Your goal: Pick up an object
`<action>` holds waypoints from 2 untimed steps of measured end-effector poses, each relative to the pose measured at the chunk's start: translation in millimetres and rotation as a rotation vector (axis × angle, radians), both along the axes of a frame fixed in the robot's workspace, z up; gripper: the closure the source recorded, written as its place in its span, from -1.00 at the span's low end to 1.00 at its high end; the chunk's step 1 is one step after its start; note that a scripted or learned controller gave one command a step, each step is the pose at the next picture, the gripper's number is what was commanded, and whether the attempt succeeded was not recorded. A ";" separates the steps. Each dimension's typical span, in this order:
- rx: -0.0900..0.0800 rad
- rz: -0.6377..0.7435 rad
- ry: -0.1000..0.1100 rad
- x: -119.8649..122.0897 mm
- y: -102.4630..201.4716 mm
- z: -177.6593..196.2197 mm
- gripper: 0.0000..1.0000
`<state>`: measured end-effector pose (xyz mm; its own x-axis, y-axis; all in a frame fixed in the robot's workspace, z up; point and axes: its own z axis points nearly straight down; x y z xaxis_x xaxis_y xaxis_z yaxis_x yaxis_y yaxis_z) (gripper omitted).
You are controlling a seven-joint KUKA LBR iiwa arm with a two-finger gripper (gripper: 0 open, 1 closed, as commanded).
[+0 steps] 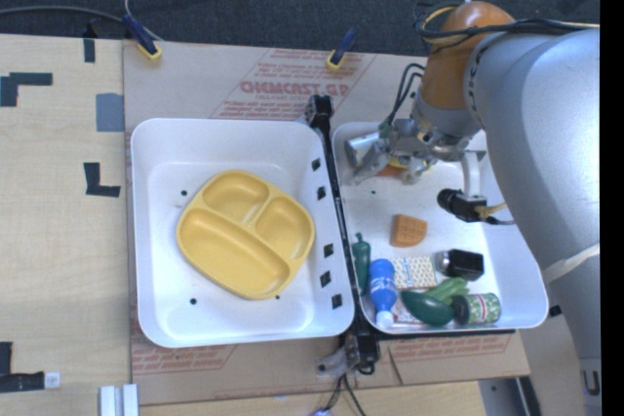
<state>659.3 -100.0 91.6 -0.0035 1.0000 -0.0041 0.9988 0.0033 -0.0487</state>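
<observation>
the scene is evenly and brightly lit from above, with soft light and no hard shadows. the two white bins (146,239) come close to overexposure, their rims and floors nearly washed out. the yellow divided plate (246,232) casts only a faint shadow beneath its near edge. a broad pale sheen lies along the grey arm (546,132) at right. focus is a little soft overall, and small objects at near right look smeared and low in detail.
</observation>
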 end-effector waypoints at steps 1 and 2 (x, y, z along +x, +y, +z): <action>0.002 0.000 -0.004 0.1 -5.4 -10.7 -1.00; 0.002 0.000 -0.012 1.9 -4.1 0.0 1.00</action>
<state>661.2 -104.0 91.7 -0.0037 1.0000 -0.0018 0.9993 0.0036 -0.0369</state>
